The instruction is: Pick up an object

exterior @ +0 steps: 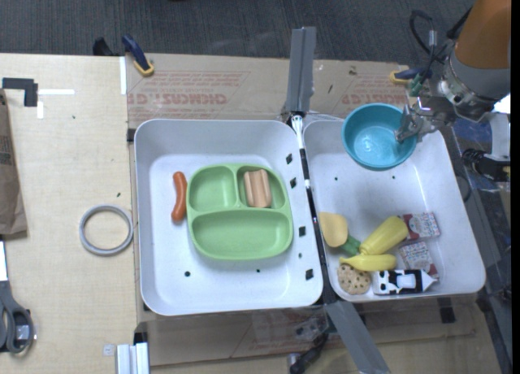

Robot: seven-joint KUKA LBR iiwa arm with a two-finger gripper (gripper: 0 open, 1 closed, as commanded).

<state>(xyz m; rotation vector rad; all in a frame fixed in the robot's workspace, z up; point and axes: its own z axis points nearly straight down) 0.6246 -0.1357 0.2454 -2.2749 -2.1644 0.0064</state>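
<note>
- The claw [409, 128] hangs at the right rim of the blue bowl [375, 138], at the far end of the right bin [455, 202].
- Its fingers look closed on the bowl's rim, though the view is too small there to be sure of the grip.
- The bowl sits tilted, its open side facing the camera, resting against the bin's far wall.
- The grey arm [479, 47] with its orange band comes in from the upper right, cables trailing beside it.
- Nearer in the same bin lies a heap: a pale yellow piece [332, 228], a yellow corn cob [384, 235] with a green end, a banana [368, 263] just below it, a cookie [353, 280], a black and white toy [404, 281], and small packets [420, 234] at the right.
- The corn touches the banana; the cookie lies just beside the toy.
- The left bin [154, 226] holds a green tray [240, 234] with three compartments.
- A hot dog [257, 188] lies in the tray's upper right compartment.
- A sausage [178, 196] lies on the bin floor just left of the tray.
- On the surface [65, 161] left of the bins rests a grey ring [106, 229]; scissors [15, 325] lie near the lower left corner.
</note>
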